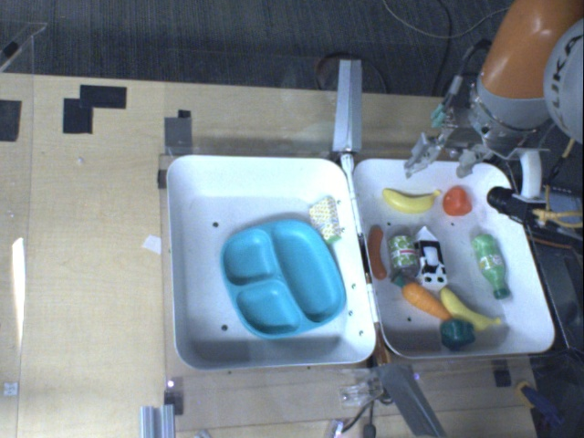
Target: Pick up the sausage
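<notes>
Sausage (376, 250) against right bin's (538, 336) left wall, can (401, 253) just beside

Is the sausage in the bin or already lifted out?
In the bin. The sausage lies flat along the right bin's left wall, beside the can, apart from the gripper near the far rim.

a robotics lab: a wooden table (91, 245) with two white bins (182, 272), metal brackets (347, 108), loose cables (420, 7) and toy food.
</notes>
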`<state>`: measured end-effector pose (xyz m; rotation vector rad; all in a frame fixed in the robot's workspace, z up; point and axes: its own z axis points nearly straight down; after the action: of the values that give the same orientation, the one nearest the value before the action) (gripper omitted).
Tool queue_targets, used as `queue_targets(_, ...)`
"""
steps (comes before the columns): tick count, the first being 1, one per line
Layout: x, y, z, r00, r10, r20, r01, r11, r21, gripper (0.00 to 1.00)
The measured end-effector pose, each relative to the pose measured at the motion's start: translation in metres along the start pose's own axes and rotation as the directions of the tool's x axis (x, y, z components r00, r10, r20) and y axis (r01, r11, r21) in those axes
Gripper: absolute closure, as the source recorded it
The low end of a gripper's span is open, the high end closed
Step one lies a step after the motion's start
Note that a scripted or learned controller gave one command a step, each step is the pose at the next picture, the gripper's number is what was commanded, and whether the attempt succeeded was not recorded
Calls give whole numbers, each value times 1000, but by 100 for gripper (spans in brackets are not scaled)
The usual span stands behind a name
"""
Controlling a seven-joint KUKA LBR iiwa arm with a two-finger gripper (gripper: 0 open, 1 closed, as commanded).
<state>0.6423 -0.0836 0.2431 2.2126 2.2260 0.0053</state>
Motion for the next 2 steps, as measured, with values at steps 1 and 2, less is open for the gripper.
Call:
queue_targets(1, -3, -48, 142, 924, -381, 2, 381, 924, -4, 0)
queue_targets(2, -32, 23, 156, 948, -318, 3, 318, 948, -2, 0)
